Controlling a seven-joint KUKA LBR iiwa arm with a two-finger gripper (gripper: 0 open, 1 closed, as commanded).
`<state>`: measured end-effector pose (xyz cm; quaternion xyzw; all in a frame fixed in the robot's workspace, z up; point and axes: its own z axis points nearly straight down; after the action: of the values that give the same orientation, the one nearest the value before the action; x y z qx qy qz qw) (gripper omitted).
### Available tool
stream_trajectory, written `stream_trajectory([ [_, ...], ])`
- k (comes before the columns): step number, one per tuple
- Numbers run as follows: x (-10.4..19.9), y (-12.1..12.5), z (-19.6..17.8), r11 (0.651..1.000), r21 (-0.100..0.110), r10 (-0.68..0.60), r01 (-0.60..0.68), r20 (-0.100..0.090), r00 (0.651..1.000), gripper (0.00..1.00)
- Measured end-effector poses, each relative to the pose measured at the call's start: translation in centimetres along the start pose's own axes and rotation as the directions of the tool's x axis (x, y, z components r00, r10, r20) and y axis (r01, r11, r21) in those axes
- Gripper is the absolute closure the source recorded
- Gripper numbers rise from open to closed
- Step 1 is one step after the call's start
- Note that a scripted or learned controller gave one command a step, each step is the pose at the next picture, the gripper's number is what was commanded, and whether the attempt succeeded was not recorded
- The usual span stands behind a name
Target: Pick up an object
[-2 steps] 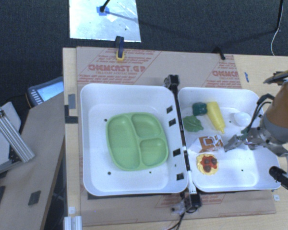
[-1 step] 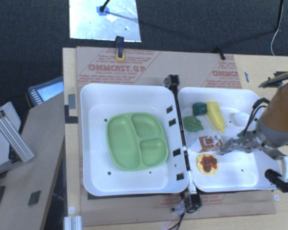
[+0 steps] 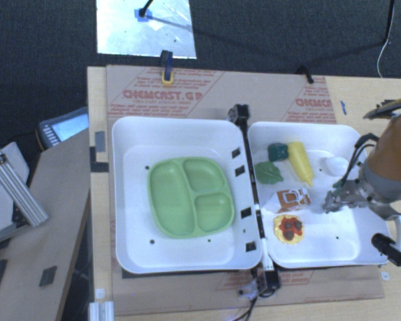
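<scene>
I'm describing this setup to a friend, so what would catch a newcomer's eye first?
The green divided plate lies in the middle of the left bin. In the right bin, small toy foods cluster toward its left side, among them a yellow bottle. The end effector hangs just right of them.

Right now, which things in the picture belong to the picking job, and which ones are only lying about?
Belong to the job:
- gripper, low in the right bin
- yellow bottle
- dark green block
- green leaf
- brown and white packet
- small pizza

Just lying about:
- green divided plate in the left bin
- metal sheet beyond the bench
</scene>
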<state>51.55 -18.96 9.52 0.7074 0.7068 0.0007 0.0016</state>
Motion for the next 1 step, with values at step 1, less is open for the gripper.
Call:
stream_trajectory([
  [1,-0.55,-0.41,-4.65,1.0,-0.002,0.001,-0.001,0.001,1.0,1.0],
])
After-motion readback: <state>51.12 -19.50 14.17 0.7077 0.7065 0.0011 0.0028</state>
